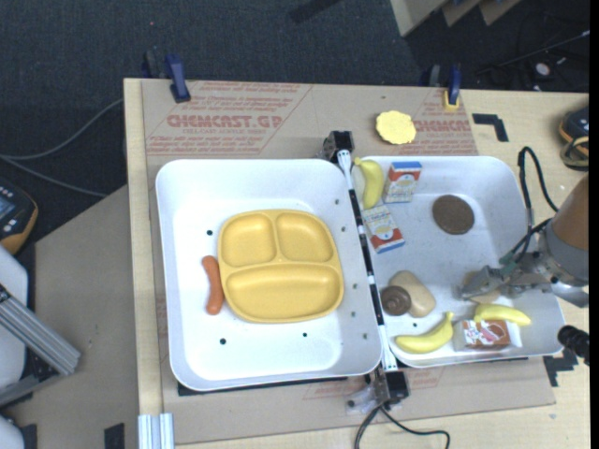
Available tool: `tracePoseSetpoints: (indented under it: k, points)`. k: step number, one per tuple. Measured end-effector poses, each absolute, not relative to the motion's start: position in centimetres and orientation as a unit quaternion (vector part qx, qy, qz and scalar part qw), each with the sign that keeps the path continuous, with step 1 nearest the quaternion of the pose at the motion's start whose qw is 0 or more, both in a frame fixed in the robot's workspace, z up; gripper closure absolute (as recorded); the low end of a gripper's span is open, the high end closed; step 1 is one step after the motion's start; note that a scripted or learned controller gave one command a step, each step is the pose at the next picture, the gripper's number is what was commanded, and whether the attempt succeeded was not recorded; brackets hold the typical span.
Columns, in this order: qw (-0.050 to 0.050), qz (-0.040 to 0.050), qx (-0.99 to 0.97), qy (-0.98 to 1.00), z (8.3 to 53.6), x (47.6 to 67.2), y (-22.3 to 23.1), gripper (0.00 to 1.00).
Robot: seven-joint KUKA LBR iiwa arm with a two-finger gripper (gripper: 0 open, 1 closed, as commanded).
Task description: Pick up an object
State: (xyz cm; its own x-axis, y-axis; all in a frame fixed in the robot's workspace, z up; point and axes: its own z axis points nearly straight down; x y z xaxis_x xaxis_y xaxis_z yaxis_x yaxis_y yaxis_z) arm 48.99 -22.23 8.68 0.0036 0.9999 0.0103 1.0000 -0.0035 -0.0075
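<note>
My gripper [482,286] hangs low over the right bin [440,163] near its front right corner, reaching in from the right. Just below it a small banana [505,315] lies on a red and white carton [487,337]. A larger banana [423,338] lies to the left by the front wall. A tan and brown bun-like piece [409,296] sits left of the gripper. Nothing can be seen held in the gripper.
Further back in the right bin are a brown disc [454,214], a third banana [372,181] and two small cartons [403,181] [383,229]. The left bin [178,251] holds a yellow divided plate [279,265] and a sausage [212,283]. A yellow disc [396,127] lies on the bench behind.
</note>
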Motion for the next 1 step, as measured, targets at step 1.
tracePoseSetpoints:
  k: [1]
  points:
    - [-0.003, -0.0044, -0.701, -0.713, 8.56, 61.45, -8.69, 0.00]
